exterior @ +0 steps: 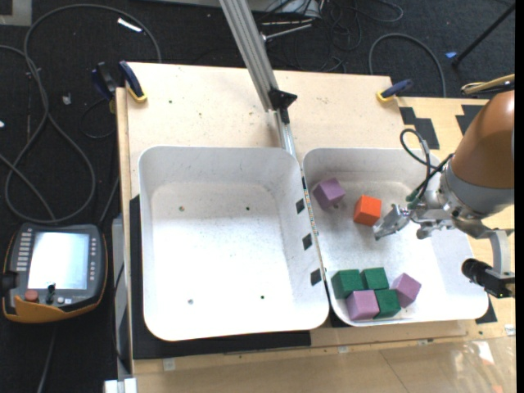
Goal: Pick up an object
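- No brand, label or writing reads clearly anywhere.
- A handheld control unit point(54, 270) with a lit screen lies on the floor, far left.
- The left bin point(155, 178) sits beside the right bin point(458, 305).
- In the right bin: a purple block point(330, 192), an orange block point(368, 210), and a cluster of green and purple blocks point(374, 292) near the front.
- My gripper point(390, 222) hovers just beside the orange block, grasping nothing; I cannot tell how my fingers stand.
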{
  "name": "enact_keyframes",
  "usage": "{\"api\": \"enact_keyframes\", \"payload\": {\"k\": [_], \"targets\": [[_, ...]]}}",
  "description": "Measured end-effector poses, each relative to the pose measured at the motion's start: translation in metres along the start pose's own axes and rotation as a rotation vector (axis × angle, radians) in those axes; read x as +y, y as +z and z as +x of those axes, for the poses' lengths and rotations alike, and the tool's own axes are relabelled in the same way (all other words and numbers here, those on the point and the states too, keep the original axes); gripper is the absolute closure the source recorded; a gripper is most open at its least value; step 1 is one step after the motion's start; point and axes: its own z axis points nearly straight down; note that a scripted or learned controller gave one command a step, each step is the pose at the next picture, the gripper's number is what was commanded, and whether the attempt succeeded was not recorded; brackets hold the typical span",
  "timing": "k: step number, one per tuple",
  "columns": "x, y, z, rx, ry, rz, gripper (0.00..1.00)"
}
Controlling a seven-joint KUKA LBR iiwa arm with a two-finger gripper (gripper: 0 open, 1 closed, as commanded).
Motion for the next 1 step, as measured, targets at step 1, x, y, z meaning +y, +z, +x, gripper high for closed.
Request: {"api": "enact_keyframes", "payload": {"k": [1], "targets": [[0.0698,0.0838,0.0225,-0.001,-0.003,-0.001,0.00]]}}
